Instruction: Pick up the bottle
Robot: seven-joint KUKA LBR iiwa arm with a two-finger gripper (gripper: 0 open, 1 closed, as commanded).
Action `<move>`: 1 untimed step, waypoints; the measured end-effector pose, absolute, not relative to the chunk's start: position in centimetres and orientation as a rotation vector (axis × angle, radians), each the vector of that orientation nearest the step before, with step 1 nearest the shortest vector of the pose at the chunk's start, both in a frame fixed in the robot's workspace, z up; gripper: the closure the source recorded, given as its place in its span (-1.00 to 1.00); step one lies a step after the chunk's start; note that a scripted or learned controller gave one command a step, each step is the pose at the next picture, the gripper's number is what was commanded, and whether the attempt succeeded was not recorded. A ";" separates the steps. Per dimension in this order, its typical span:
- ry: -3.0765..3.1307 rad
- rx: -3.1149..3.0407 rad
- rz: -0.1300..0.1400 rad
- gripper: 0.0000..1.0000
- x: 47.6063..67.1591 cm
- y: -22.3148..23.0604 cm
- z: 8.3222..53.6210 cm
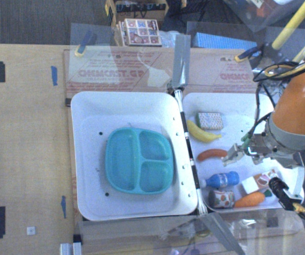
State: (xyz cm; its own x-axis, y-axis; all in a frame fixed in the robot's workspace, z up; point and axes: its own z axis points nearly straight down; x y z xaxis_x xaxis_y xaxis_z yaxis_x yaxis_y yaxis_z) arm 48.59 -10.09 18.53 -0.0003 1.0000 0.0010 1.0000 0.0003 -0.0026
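At the near edge of the right bin (237,104) we see a can (222,198) and, just to its right, a carrot (249,199). The bottle (222,180) lies on its side directly behind the can, close against it, its blue cap end towards the left bin (88,116). A small white and red box (257,183) sits just to the bottle's right.

The pincer (238,152) hangs over the right bin, beyond the bottle and a little to its right, clearly apart from it. We cannot tell how far it is open, and we see nothing held in it. A red sausage (211,154) lies just left of the pincer, its right end close to the tip. Farther back are a banana (204,133) and a patterned sponge (210,121). A teal divided plate (139,160) fills the middle of the left bin.
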 end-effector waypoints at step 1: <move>-2.254 -2.189 -0.001 -1.00 48.0 -10.9 9.3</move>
